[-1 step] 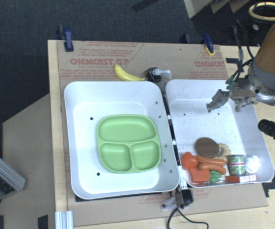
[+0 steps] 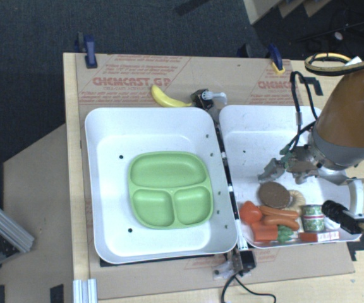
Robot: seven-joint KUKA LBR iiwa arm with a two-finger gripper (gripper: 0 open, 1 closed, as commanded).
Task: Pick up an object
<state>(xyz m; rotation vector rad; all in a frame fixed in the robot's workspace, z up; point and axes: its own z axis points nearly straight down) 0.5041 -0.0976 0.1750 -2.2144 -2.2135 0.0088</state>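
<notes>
Two bins, one arm over the right-hand pile

Two shallow white bins sat side by side on the brown board (image 2: pixel 138 74). Left bin (image 2: pixel 103 169) held a green divided plate (image 2: pixel 169 189), three compartments, lying flat near the middle. Right bin (image 2: pixel 258 131) held a cluster of small things crowded into its near corner: a brown round disc (image 2: pixel 274 195), a red tomato-like piece (image 2: pixel 251 212), an orange carrot-like piece (image 2: pixel 282 216), a small can with a green label (image 2: pixel 313 219), and a flat red-and-white item (image 2: pixel 321 236) at the rim (too small to name). A yellow banana (image 2: pixel 168 98) lay outside the bins, on the board just behind the left bin's far edge.

Arm reached in from the right, grey wrist and orange band over the right bin. Gripper (image 2: pixel 289 168) hung just behind the brown disc, low over the bin floor. Whether its claw was spread or closed I could not tell; nothing was seen between its parts.
</notes>
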